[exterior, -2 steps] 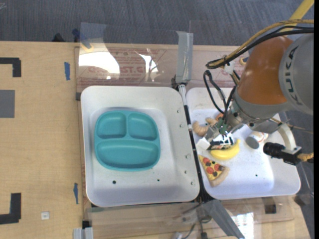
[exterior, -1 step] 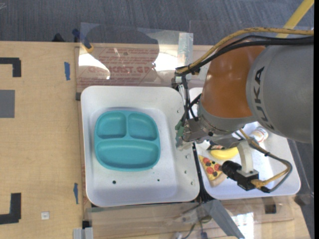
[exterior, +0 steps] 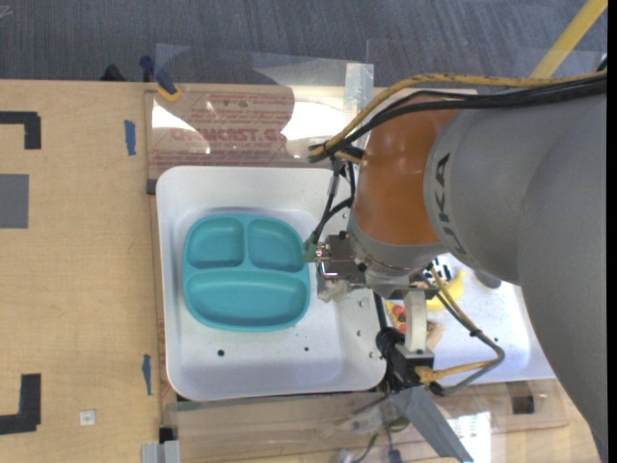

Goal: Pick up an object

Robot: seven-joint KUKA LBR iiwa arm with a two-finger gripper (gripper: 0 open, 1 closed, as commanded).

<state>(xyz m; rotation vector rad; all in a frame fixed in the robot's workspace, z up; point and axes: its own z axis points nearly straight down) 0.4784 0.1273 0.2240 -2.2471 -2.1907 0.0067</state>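
- A teal divided plate (exterior: 246, 273) lay in the left bin (exterior: 183, 201).
- The arm (exterior: 463, 191) covered much of the right bin (exterior: 511, 340), where small yellow and orange things (exterior: 445, 280) peeked out.
- The claw (exterior: 333, 266) hung just beside the plate's right edge; whether it was spread or pressed together could not be told.
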